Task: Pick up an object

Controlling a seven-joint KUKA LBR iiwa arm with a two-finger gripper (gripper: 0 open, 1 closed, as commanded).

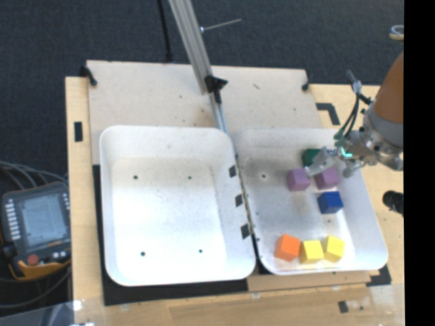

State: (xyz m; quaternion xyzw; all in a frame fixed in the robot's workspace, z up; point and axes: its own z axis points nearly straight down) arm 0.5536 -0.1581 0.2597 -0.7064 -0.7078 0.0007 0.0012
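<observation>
White plastic forms two shallow bins set side by side on the pale wooden tabletop (78,182); the left bin (170,138) fills the centre-left of the frame and the right bin (370,250) lies at centre-right, their inner rims touching along a line of small black clips. All the loose objects are gathered in the right bin. Near its upper right part, a purple block (297,180) and a second purple block (328,177) are seen just beside each other, with a green object (312,156) partly hidden just above them. A blue cube (329,202) sits just below the second purple block. Along the bin's lower edge a row is formed — an orange cube (287,247), a yellow cube (312,250) and a second yellow cube (334,248), each touching or nearly touching its neighbour. The arm (389,107) enters from the right edge of the frame, its orange band visible above the grey wrist, and the tool (319,167) is lowered between the green object and the two purple blocks. Whether the tool is open or closed cannot be told, and no object can be seen to be gripped. A slanted metal post (192,36) runs from the top of the frame down to the bins' junction, and a handheld control pendant (37,223) lies at the far left — off the tabletop.
</observation>
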